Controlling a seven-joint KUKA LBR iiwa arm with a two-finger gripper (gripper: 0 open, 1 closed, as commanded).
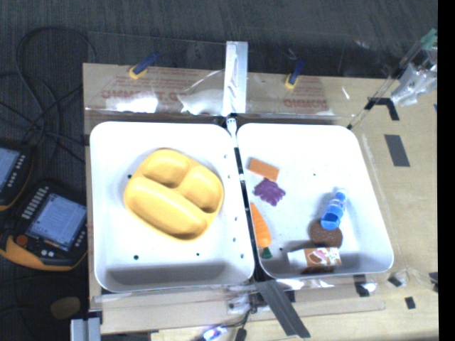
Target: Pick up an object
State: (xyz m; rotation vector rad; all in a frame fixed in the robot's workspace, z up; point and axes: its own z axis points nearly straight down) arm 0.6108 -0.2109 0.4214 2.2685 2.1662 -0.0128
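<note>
The left bin (pixel 106 261) holds one large yellow bread-shaped object (pixel 172 192), lying in the middle. In the right bin (pixel 359 162), a small orange block (pixel 263 168) lies near the top left, with a purple grape cluster (pixel 269 190) just below it. An orange carrot with a green tip (pixel 260 229) lies along the bin's left wall. A blue bottle (pixel 332 210) lies toward the right, touching a brown disc (pixel 325 234) below it. A small brown and white carton (pixel 321 258) rests at the front wall.
A clear plastic sheet held by yellow and blue clamps (pixel 144 65) lies behind the bins. A teach pendant (pixel 50 222) and black cables (pixel 43 105) lie left of the bench. A pale fixture (pixel 416 80) stands at the top right corner.
</note>
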